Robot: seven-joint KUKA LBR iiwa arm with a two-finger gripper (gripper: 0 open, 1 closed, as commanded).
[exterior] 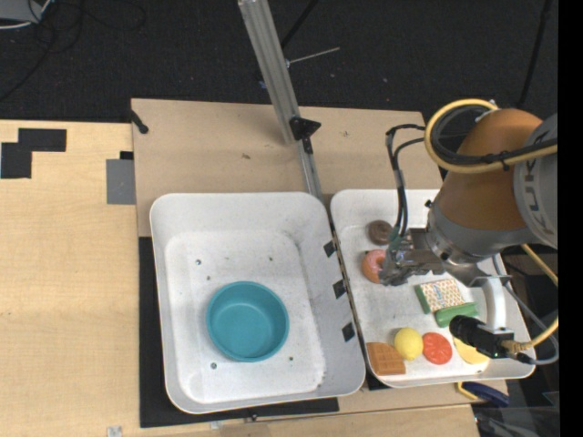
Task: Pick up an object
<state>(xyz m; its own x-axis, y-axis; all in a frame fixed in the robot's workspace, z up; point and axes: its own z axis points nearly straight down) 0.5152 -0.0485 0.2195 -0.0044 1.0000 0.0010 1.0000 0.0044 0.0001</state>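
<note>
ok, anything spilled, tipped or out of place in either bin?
Nothing stands out. The teal bowl sits upright in the left bin; the small items lie inside the right bin, where the gripper is down beside a pinkish ball.

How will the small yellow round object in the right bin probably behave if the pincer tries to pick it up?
The yellow round object looks smooth and ball-like, so it may roll or slip from a two-finger pinch. It seems small, so probably light. The orange waffle-like piece and the red round piece lie close beside it, which may crowd the pincer.

The wooden bench [219,148] bears two white bins [182,235] side by side.
</note>
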